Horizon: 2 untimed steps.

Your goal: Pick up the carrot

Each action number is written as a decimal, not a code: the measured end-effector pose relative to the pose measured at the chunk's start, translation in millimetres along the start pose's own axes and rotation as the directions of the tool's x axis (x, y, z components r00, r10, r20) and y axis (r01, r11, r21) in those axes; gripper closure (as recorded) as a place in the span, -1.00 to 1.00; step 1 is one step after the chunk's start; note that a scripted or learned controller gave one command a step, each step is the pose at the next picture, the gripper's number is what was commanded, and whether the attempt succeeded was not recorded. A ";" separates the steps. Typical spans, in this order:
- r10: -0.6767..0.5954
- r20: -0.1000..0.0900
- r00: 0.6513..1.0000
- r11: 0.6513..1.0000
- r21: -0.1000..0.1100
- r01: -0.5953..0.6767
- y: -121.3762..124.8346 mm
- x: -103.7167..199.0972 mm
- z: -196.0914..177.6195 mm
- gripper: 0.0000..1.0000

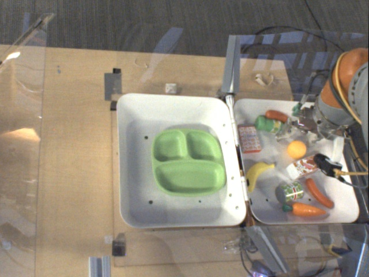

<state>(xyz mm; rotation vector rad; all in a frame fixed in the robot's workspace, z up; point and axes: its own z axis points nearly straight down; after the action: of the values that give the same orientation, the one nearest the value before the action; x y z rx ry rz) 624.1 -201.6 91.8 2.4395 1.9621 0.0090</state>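
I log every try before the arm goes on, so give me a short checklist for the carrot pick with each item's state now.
1. Orange carrot with green top lies in the right white bin, near its front edge: ok.
2. Carrot top uncovered: ok.
3. Round tin can touching or just beside the carrot: not ok.
4. Red sausage-shaped piece close by: not ok.
5. Hand above the carrot: not ok, it is at the bin's far side.
6. Hand's opening: cannot tell.
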 end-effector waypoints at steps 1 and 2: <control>-0.007 0.003 1.000 1.000 -0.011 0.007 3.4 1.4 -13.8 1.00; -0.142 -0.004 0.990 0.990 0.003 0.142 -5.8 61.8 -116.3 1.00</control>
<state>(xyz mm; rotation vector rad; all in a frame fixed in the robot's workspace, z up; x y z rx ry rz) 630.4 -139.4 207.9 2.2971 2.1341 0.0090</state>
